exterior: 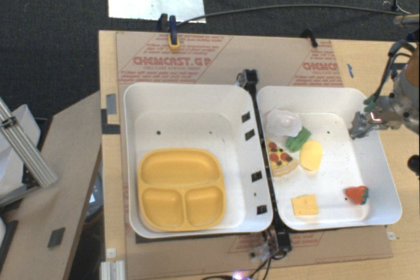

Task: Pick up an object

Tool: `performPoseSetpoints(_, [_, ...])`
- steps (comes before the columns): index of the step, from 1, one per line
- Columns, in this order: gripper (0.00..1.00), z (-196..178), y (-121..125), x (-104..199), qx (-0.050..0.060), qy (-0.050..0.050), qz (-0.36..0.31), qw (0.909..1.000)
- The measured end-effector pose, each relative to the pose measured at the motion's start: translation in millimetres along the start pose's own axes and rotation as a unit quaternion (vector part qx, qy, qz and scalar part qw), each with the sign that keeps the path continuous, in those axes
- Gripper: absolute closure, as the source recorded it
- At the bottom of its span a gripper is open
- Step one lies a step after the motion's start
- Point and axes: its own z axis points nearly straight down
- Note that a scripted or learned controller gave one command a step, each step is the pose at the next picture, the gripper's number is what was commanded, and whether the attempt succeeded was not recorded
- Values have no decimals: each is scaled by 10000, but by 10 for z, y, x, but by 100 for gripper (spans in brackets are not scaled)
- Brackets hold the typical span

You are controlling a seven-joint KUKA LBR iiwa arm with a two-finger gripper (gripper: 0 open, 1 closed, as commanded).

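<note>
The pincer hangs over the right bin's far right rim; whether its tips are parted, I cannot tell. Inside lie a strawberry near the right edge, cheese at the near edge, and a lemon mid-bin.

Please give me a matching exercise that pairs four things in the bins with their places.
Things:
1. Tray
2. Strawberry
3. Cheese square
4. Pincer

Places:
A. Right bin, near edge, towards the middle wall
B. Over the right bin's right rim
C. Left bin, near half
D. Right bin, near right corner

Pairs: 1-C, 2-D, 3-A, 4-B
</note>
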Motion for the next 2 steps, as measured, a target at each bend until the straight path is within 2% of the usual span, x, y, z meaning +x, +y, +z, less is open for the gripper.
performPoseSetpoints(2, [100,191,398,1096,30,18,-28,10000])
